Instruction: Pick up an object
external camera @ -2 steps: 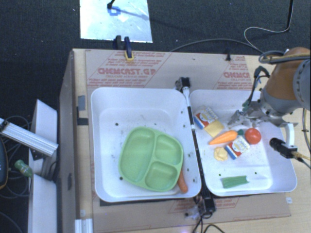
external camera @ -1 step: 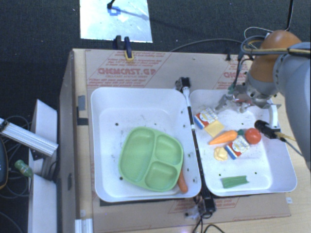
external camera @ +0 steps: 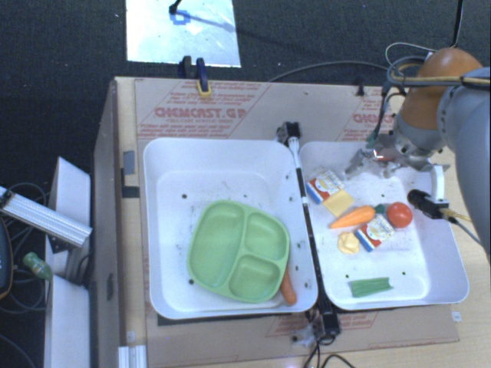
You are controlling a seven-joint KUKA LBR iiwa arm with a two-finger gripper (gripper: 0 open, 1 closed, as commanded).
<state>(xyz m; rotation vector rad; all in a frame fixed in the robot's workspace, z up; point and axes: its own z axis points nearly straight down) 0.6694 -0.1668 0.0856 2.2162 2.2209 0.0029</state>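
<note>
Two white bins on worktop; end effector [external camera: 374,159], grip state unclear, near smooth orange plastic carrot [external camera: 352,218]: probably light, rigid, best pinched mid-length.

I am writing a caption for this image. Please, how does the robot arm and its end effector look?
The arm is grey and rounded, with an orange band above the wrist. Thin cables loop beside that band. The end effector is small, metallic grey, with a tiny red light on it.

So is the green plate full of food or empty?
Empty. The green plate lies flat in the left bin, and its three compartments show bare green. A small orange sausage-like piece lies beside its rim, not on it.
</note>
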